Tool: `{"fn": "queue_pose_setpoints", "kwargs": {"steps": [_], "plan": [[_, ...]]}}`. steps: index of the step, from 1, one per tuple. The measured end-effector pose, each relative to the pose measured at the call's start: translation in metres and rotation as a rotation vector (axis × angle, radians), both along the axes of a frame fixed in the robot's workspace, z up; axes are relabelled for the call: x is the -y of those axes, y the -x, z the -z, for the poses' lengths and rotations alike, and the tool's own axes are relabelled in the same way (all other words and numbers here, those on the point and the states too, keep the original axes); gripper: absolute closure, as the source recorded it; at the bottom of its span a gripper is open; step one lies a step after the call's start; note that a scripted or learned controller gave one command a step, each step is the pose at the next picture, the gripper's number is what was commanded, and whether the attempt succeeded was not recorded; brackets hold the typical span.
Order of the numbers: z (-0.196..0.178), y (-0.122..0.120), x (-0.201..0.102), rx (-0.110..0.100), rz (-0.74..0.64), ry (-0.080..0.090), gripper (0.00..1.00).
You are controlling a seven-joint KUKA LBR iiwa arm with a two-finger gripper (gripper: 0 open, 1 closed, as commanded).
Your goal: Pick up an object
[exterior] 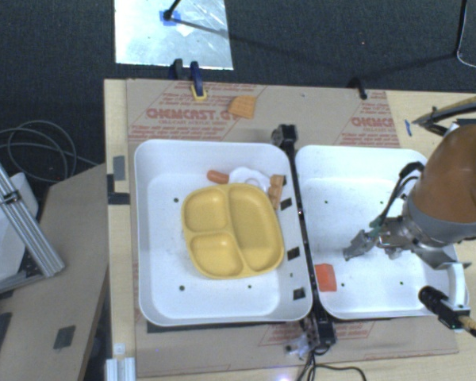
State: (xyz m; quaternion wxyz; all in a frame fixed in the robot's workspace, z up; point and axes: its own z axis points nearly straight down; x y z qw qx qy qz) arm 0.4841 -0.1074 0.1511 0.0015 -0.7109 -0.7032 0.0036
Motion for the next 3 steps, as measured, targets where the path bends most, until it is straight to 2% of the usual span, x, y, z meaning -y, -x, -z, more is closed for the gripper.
{"fn": "queue_pose_setpoints", "kwargs": {"steps": [1, 2, 3], "plan": [[-0.017, -0.003, -0.007, 0.010, -0.012, -0.003, 1.00], [-0.059, -0.005, -0.040, 0.014, -0.018, -0.004, 1.00], [-0.057, -0.004, -0.038, 0.010, -0.013, -0.003, 0.00]]}}
